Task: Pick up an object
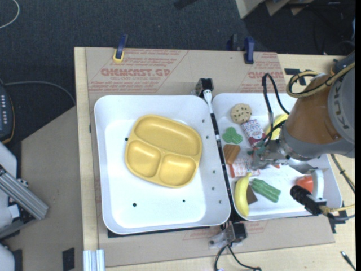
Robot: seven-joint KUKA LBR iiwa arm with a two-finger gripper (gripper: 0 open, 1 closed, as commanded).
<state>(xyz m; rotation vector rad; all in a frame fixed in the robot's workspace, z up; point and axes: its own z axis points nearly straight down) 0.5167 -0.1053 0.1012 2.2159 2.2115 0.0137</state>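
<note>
From my remote seat I see the left bin (pixel 113 196) holding a glossy yellow plastic tray (pixel 162 150) — rounded, with three compartments. The right bin (pixel 333 193) is crowded with small toy foods: a round speckled cookie (pixel 241 113), a green leafy piece (pixel 231 135), a curved yellow banana (pixel 241 195), a ridged green vegetable (pixel 265 189). The gripper (pixel 260 156) sits low among them — I cannot tell how it is set.

Arm (pixel 316 117) hides pt of right bin (pixel 282 210), fingers' state unclear.
</note>
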